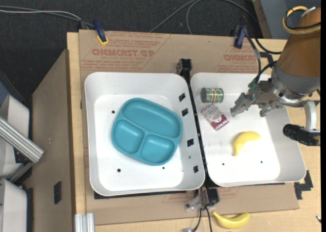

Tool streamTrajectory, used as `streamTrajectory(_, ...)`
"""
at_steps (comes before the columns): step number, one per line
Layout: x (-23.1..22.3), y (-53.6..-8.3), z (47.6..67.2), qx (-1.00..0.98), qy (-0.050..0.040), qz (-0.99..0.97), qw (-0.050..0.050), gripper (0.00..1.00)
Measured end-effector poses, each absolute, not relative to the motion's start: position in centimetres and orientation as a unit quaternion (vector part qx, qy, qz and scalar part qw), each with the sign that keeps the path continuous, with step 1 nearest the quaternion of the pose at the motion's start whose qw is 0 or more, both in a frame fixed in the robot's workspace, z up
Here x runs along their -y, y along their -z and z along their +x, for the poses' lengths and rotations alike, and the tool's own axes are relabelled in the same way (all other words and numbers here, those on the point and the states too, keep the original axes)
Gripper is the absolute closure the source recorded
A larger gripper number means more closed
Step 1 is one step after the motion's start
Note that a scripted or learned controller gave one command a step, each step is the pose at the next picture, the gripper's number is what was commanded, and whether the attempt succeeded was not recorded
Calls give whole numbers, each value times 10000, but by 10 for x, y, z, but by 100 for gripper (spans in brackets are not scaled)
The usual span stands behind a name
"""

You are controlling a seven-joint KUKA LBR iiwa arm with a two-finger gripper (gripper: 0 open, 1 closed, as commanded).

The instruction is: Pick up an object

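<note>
We judge the task as barely begun: nothing is lifted yet. Taking the right bin (285, 172) as our landmark, three candidates lie on its floor. A small green can (212, 95) rests on its side near the bin's far left corner. Just nearer than the can lies a flat red and white packet (214, 117). A yellow banana (245, 141) sits nearer still, around the middle of the bin, apart from the other two.

Our end effector (250, 106) hangs over the far half of that bin, to the right of the can and packet and beyond the banana. Its fingers (239, 106) look spread, with nothing between them, so we hold no object.

What is left, by our reading, is nearly everything: choosing one item, coming down over it, closing, and raising it clear of the bin. The packet and can seem the closest choices.

Left of the right bin, the other bin (97, 139) holds a blue divided plate (146, 131). A second banana (233, 220) lies on the surface beyond the right bin's near rim.
</note>
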State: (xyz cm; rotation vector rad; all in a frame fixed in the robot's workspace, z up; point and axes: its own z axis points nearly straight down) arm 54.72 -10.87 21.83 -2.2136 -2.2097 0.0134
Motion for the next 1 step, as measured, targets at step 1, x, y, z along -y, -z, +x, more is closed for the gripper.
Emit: streamTrajectory(1, 108, -225, 550, 7075, 0, -7067, 14, 0)
